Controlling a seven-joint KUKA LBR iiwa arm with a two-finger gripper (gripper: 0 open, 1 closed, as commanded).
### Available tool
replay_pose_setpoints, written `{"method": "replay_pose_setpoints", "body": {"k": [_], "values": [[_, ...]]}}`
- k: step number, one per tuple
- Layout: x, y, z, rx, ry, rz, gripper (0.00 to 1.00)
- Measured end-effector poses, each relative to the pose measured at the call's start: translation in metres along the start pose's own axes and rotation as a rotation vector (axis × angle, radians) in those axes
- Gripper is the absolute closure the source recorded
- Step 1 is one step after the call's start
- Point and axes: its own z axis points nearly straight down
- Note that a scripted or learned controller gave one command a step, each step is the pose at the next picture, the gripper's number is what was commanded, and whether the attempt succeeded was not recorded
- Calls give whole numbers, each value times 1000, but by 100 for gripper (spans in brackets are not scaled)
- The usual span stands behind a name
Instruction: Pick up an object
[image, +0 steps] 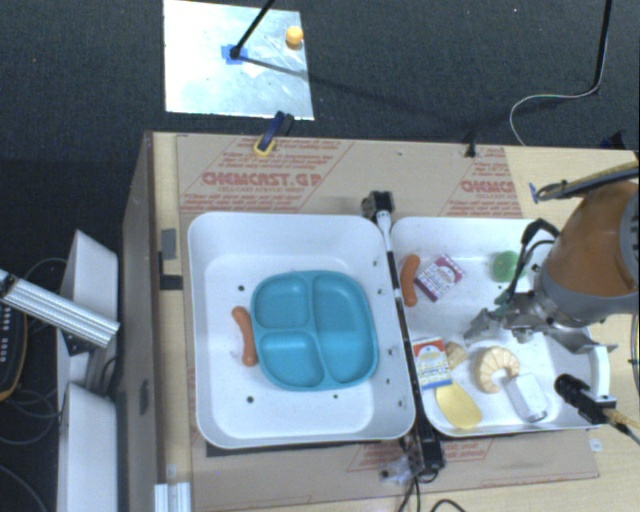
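Gripper (490, 325) hangs low over the right bin (470, 232), its fingers too murky to read. Just below sits a croissant (496, 366), with a yellow piece (457, 407) beside it. Arm (590, 255) hides the bin's far side.

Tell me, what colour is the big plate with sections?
Light blue plate, seen in the camera view.

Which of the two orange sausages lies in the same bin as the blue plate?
The sausage just left of the blue plate, in the left bin. The other sausage lies in the right bin, by the divider.
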Motion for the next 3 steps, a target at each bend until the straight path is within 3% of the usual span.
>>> {"method": "replay_pose_setpoints", "body": {"k": [1, 2, 3], "values": [[25, 65, 31, -3, 0, -3, 0], [-8, -31, 34, -2, -1, 0, 0], [-8, -30, 24, -6, 0, -2, 100]]}}
